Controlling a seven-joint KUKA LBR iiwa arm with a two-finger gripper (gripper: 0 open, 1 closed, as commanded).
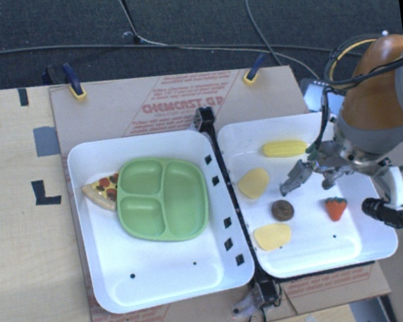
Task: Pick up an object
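Dark carpet and loose cables lie behind a pale wooden bench that carries a cardboard sheet and two shallow white bins side by side. In the left bin a green divided plate lies over part of a toy pizza slice.

All the loose pieces sit in the right bin: a yellow corn cob at about twelve o'clock, a pale round chip, a brown cookie, a yellow wedge at about seven o'clock, and a strawberry.

Nearest the claw is the cookie — just beside the tips, at about seven o'clock from them, apart and not touched. Being round, it has no long axis to line up with. The chip lies near at nine o'clock.

From three o'clock the grey arm leans in, orange band high, the claw slanting down toward the bin's middle. Its fingers look spread a little, nothing between them — though the tips are small and hard to read.
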